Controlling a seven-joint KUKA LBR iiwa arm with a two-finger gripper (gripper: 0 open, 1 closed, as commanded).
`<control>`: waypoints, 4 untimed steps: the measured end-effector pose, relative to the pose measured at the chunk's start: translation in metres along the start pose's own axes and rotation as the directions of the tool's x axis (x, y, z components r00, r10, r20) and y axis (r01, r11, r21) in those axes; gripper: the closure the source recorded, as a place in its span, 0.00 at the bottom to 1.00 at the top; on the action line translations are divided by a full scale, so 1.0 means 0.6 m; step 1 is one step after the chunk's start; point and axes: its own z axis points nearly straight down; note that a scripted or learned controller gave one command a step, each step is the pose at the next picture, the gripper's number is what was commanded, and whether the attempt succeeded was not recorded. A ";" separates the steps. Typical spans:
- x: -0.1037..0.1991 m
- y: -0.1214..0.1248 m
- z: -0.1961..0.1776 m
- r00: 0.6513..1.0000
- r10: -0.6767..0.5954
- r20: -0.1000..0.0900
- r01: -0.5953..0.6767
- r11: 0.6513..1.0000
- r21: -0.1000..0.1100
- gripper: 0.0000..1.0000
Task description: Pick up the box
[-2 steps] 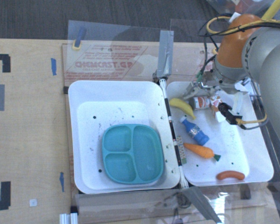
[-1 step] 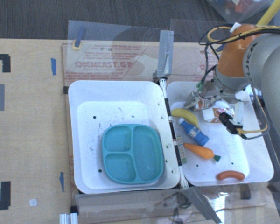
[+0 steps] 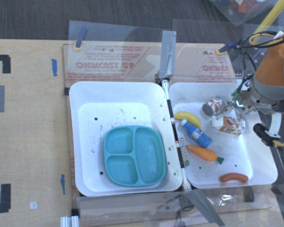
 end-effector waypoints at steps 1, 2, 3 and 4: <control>0.019 0.054 0.050 0.973 0.229 0.006 -0.229 0.973 0.028 0.00; 0.014 0.071 0.051 0.990 0.144 0.005 -0.144 0.988 0.052 0.00; 0.070 0.072 0.050 0.998 0.055 0.008 -0.055 0.998 0.030 0.00; 0.028 0.081 0.051 0.999 -0.033 -0.019 0.034 0.999 0.040 0.00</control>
